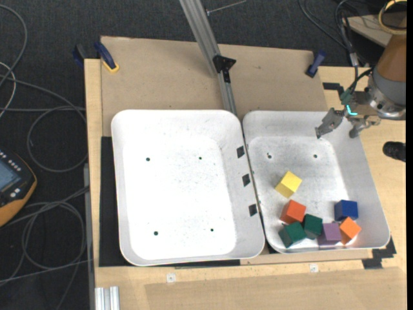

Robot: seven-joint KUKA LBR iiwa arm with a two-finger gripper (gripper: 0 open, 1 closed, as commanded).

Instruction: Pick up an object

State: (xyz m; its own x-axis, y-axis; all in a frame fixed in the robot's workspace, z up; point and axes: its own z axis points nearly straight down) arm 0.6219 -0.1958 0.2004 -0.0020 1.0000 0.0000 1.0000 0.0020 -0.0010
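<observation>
My gripper (339, 127) hangs above the far right corner of the right bin (361, 166), open, with nothing between its fingers. Well below it in the bin lies a yellow block (288, 183). Nearer the front edge sit an orange-red block (294, 210), two dark green blocks (313, 225) (292, 234), a purple block (331, 232), a blue block (346, 209) and an orange block (350, 228), packed close together.
The left bin (174, 186) stands beside the right one, with small black clips (245, 179) along the shared edge. A metal pole (206, 44) slants up from the back between the bins. Blue clamps (315, 63) (106, 55) hold the board's far corners.
</observation>
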